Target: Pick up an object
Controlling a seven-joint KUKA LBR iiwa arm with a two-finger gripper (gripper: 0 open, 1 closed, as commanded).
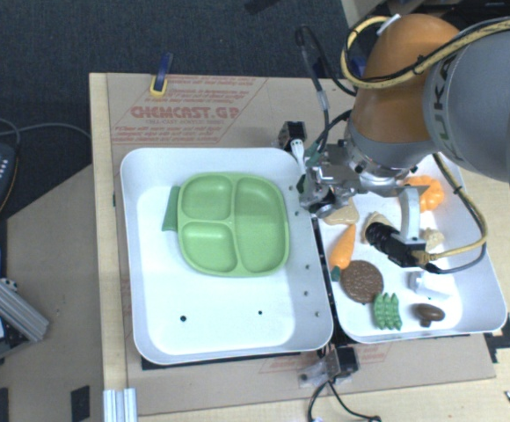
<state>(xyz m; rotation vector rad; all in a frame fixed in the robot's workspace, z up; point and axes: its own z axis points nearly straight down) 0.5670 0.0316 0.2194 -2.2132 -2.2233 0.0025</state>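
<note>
Gripper point(325, 190) low over the near-plate corner of the right bin point(479, 288), just past the upper tip of the orange carrot point(344, 246); how far open it is, cannot tell, and nothing seen in its hold. Beige piece point(346, 214) between carrot and gripper. Brown disc point(361, 281) just below the carrot, green toy point(386, 310) below that. Green divided plate point(234, 223) left of the carrot, in the left bin point(220, 315)

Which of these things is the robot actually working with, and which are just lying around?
Part of the job: the gripper; likely candidates in the right bin: carrot, brown disc, green toy.

Just lying about: green divided plate in the left bin; yellow clip on the cardboard sheet.
</note>
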